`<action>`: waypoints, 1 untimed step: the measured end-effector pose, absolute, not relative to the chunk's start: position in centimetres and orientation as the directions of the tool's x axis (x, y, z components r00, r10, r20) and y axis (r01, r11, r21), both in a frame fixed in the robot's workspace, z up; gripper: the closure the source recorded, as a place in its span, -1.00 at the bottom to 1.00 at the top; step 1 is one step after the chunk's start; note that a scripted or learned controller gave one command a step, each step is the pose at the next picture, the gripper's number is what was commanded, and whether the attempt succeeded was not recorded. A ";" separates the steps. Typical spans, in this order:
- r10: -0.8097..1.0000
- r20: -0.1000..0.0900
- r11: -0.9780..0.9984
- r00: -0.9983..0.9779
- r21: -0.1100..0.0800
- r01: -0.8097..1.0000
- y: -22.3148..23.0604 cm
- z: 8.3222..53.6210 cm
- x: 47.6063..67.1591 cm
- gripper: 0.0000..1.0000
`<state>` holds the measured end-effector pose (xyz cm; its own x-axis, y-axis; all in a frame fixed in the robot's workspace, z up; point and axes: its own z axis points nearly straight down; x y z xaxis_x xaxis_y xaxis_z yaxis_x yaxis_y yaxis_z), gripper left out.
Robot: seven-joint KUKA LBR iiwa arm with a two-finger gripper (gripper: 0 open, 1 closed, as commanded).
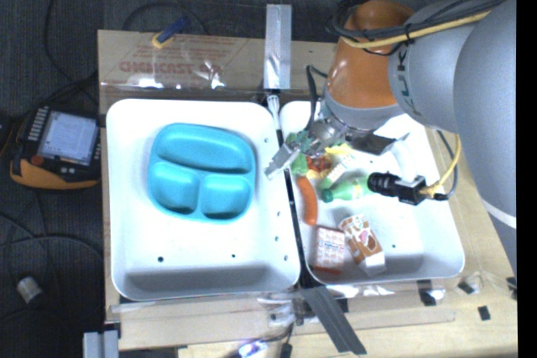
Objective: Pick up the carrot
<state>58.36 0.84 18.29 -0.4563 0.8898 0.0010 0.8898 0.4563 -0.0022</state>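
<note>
The carrot (308, 201) is a slim orange piece lying lengthwise near the left wall of the right bin (436, 260). My gripper (288, 155) hangs just above and to the upper left of the carrot's far end, over the wall between the two bins. It points down-left from the orange-banded wrist (369, 54). No object shows in its grasp, and the carrot rests on the bin floor.
Small toy foods crowd beside the gripper: a green piece (340, 189), a red one (320, 166) and a yellow one (337, 153). Snack packets (331, 248) and a small carton (365, 237) lie at the front. A blue divided plate (201, 172) sits in the left bin (134, 264).
</note>
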 end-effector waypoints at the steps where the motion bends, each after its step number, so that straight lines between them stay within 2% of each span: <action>1: 0.804 -0.003 0.594 -0.594 -0.003 0.804 0.6 18.4 63.3 -1.00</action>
